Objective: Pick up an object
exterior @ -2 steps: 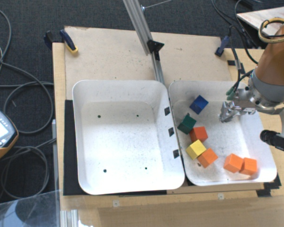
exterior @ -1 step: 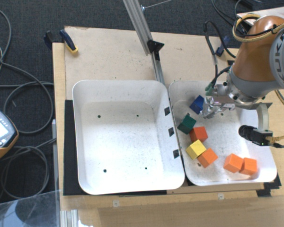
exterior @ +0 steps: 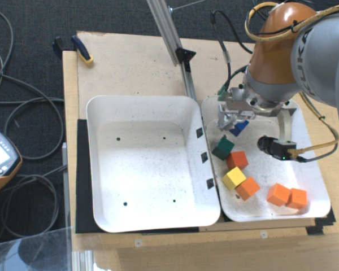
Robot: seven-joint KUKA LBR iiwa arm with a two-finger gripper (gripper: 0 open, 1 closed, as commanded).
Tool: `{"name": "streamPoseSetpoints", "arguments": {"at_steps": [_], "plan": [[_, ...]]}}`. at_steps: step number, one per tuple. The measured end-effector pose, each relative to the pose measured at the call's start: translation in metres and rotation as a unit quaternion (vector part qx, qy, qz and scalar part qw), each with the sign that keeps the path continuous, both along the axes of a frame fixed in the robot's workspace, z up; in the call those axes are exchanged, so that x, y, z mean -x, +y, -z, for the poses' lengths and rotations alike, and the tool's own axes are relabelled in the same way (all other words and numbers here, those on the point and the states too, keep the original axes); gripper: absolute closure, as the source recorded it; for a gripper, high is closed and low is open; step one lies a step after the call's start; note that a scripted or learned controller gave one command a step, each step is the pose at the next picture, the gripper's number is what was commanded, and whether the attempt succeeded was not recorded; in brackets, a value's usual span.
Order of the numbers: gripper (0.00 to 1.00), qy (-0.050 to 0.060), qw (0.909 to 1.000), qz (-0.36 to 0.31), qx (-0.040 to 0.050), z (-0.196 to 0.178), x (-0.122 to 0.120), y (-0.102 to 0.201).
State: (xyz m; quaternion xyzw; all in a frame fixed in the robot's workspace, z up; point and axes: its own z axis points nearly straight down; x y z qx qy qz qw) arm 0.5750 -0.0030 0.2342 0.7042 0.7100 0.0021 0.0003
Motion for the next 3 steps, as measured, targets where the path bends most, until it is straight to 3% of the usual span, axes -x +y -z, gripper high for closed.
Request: {"name": "streamPoseSetpoints", "arguments": {"at_steps": [2,3], "plan": [[1.00,0.001,1.0000,0.002,0.0006,-0.009,-0.041,0.094],[0.00,0.001,1.0000,0.003,0.0015,-0.010,-0.040,0.091]]}}
